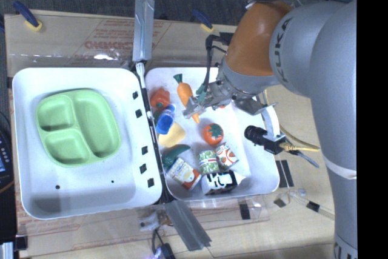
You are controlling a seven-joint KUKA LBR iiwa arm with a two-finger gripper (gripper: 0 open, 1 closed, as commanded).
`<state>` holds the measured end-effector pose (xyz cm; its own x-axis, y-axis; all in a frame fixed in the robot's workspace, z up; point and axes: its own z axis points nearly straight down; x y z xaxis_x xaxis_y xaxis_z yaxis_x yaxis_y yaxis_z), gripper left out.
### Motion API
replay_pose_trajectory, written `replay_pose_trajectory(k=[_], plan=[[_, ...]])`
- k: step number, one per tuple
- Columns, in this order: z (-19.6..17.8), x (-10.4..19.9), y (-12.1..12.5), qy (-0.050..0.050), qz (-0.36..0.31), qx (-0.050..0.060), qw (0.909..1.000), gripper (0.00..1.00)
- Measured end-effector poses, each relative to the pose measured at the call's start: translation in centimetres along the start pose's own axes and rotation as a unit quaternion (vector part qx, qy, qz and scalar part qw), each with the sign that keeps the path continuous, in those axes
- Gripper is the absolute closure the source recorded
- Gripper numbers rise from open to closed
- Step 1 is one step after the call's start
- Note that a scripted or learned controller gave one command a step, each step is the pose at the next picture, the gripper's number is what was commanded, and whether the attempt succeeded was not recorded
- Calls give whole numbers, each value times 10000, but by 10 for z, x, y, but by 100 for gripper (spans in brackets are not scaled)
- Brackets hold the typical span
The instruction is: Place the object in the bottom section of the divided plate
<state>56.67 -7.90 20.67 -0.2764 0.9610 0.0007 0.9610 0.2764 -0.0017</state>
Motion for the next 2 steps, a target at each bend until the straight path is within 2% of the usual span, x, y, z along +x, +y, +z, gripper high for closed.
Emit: replay_pose_trajectory(k=[1,2], plan=[[-50,-15,15,-1,-292,-1,9996,100],[16,46,-28,7,-1526,14,9883,100]])
